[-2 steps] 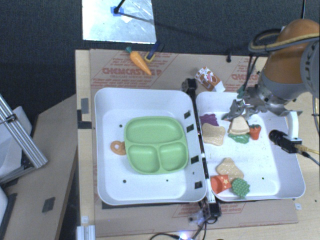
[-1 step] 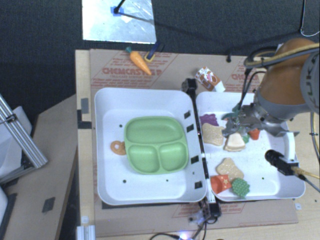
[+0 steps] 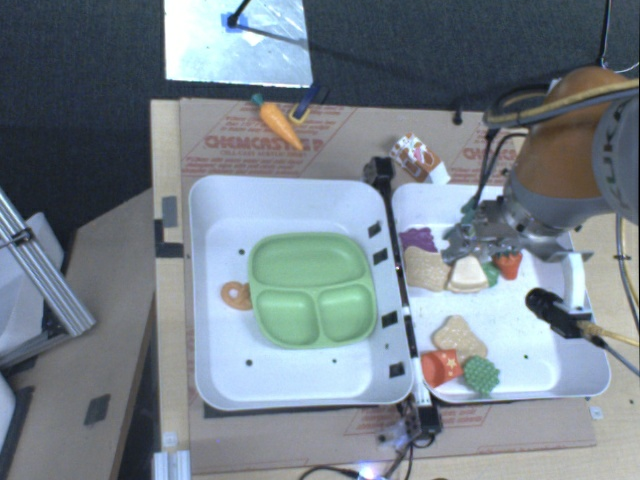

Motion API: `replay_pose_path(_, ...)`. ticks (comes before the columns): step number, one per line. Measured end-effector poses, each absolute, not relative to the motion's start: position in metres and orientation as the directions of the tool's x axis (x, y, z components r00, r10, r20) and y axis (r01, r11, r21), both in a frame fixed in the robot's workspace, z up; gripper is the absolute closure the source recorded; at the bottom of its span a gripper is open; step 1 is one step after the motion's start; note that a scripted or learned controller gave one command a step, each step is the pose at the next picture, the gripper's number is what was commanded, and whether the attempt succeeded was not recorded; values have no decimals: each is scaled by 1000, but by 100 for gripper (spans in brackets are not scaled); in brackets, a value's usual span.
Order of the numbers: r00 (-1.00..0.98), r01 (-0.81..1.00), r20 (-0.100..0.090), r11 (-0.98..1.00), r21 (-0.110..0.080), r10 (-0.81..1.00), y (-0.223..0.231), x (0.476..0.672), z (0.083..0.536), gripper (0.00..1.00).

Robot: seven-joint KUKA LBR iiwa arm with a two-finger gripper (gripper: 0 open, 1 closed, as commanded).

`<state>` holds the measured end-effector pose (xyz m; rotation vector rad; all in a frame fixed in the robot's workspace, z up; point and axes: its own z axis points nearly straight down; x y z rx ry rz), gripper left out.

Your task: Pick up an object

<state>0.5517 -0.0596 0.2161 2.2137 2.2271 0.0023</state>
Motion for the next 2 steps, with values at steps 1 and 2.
replay_pose_path(1,-2,1000,0,2,0,1000,-62,542,215,100)
replay_pose_path(2,-5,1000,0,5,1,1000,-54,552,223,100)
